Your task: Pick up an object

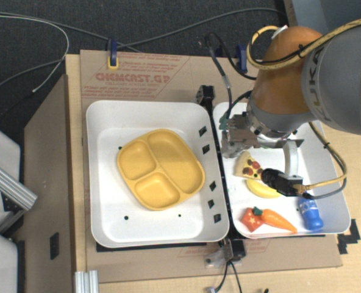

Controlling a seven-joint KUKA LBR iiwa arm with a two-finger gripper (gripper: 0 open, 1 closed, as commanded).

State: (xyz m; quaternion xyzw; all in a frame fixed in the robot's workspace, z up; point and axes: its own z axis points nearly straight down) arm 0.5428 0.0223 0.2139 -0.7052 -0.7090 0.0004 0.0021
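Observation:
The right bin (333,163) holds a pizza slice toy (249,165), a yellow banana (260,190), an orange carrot (277,220), a red vegetable (250,220) and a small blue bottle (311,215). My gripper (234,140) hangs over the upper left part of that bin, just above and left of the pizza slice. Nothing shows held under it. The wrist and arm cover the bin's far half.
In the left bin (101,163) lies a yellow divided plate (161,168). A black divider rail (214,163) runs between the bins. Cardboard (138,72) surrounds them, and cables trail across the back.

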